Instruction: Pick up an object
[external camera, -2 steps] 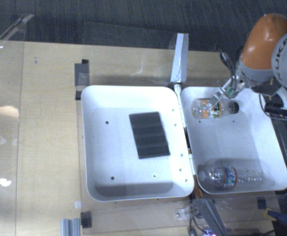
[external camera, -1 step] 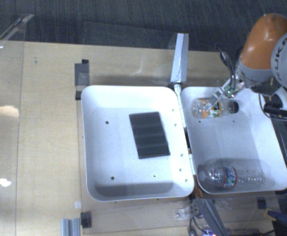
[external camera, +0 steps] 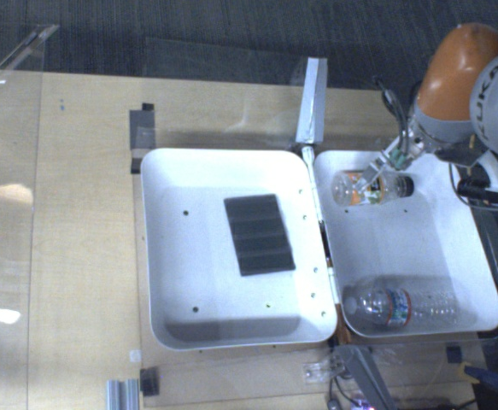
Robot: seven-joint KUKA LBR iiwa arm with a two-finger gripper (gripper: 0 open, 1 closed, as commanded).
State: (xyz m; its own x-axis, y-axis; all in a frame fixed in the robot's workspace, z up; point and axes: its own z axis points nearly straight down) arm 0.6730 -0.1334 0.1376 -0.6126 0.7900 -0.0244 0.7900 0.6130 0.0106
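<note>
Low in the right bin [external camera: 475, 254], near the frame's bottom edge, lay a clear plastic bottle [external camera: 398, 306] on its side, while the left bin [external camera: 159, 229] held a dark ridged slab [external camera: 260, 234], and farther up the gripper [external camera: 378, 174] touched a small jar [external camera: 370, 187], grip unclear.

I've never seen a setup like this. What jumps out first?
Probably the big grey arm with its orange band, reaching in from the right toward a small clear bottle at the back of the right bin. A second clear plastic bottle lies on its side near that bin's front edge, and a dark ribbed rectangular pad sits mid-left bin.
</note>
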